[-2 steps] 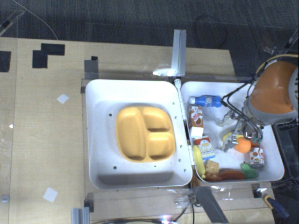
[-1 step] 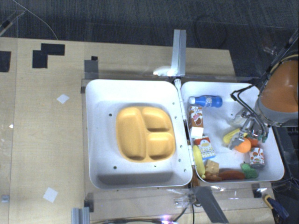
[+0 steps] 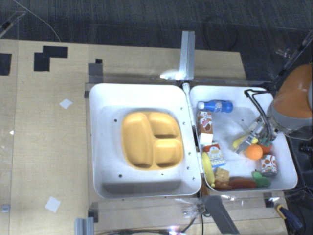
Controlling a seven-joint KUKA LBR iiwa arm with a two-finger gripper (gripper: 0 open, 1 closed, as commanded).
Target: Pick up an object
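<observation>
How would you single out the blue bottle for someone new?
Look in the right bin, at its far left corner. The blue bottle lies there on its side, just beyond a brown and white carton. It is the one blue thing among the food.

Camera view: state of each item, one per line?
yellow tray: upright, in left bin, compartments bare
blue bottle: lying on its side, right bin
orange: resting in right bin, beside gripper
small can: lying down
banana: flat along left wall

Yellow tray (image 3: 150, 140) — blue bottle (image 3: 215, 105) — orange ball (image 3: 254, 152).
</observation>
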